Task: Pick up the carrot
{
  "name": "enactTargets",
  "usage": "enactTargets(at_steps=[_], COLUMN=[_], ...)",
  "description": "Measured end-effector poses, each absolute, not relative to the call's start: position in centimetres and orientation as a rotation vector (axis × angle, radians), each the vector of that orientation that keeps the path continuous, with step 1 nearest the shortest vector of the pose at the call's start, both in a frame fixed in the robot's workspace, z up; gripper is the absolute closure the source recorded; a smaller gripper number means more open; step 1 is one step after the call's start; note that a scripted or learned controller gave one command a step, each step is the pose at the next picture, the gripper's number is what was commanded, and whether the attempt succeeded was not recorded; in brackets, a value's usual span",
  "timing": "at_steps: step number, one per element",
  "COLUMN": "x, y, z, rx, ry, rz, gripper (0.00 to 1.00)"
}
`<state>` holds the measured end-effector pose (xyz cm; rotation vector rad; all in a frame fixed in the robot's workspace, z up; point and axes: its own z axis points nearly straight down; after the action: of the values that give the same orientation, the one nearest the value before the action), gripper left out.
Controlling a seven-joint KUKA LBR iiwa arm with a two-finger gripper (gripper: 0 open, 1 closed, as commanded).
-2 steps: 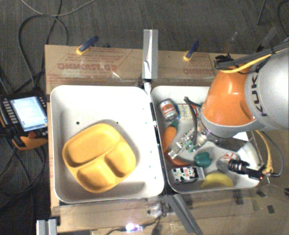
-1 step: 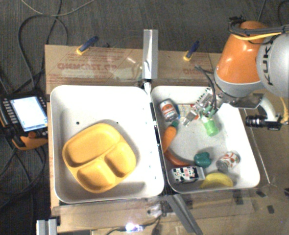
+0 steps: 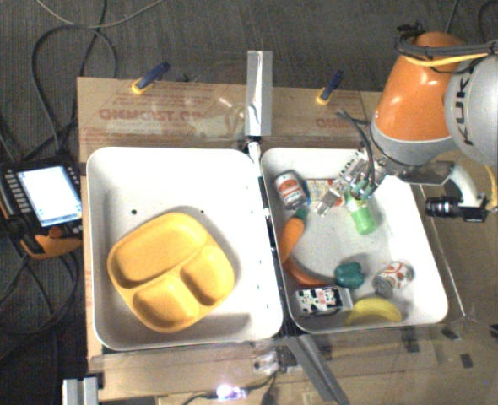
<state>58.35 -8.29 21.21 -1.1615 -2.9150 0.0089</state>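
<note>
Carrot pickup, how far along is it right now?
Nothing looks done yet: the carrot lies in the right bin against its left wall, below a can. In hand: the gripper hangs over the bin's upper middle, by a green bottle, apart from the carrot. Left: move over, grasp, lift.

The carrot (image 3: 291,236) is orange with a small green stub at its upper end. It lies flat in the right bin (image 3: 418,218), hard against that bin's left wall, its length running up and down the view with a slight slant. Its lower end meets a curved orange piece (image 3: 306,272) that bends off to the right along the floor.
</note>
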Motion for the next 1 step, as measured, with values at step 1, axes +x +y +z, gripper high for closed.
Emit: enactTargets(at_steps=[1], x=[54.98], y=[-5.26], z=[19.77], rx=[-1.546], ry=[-2.728], rz=[0.006], gripper=[1.0])
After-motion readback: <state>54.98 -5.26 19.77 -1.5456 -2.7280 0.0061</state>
